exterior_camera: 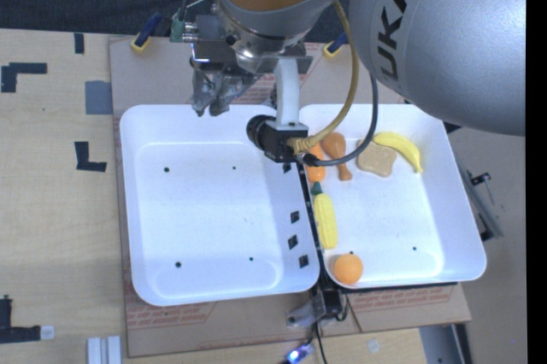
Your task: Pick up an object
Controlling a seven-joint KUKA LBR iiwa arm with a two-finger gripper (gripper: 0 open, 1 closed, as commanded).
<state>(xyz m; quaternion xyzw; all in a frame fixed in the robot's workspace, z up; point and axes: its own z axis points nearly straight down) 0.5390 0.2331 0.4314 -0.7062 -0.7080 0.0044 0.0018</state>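
Your metal gripper [214, 97] hangs with nothing in it, finger spread unclear; right of it lie a curved banana [402, 149] and bumpy corn cob [325, 220].

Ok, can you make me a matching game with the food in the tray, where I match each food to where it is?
Foods:
1. banana
2. corn cob
3. orange
4. slice of bread

Places:
A. near front corner of the right bin
B. along the right bin's left wall, in the middle
C. far right, curved around the bread
D. just left of the banana, touching it

Pairs: 1-C, 2-B, 3-A, 4-D
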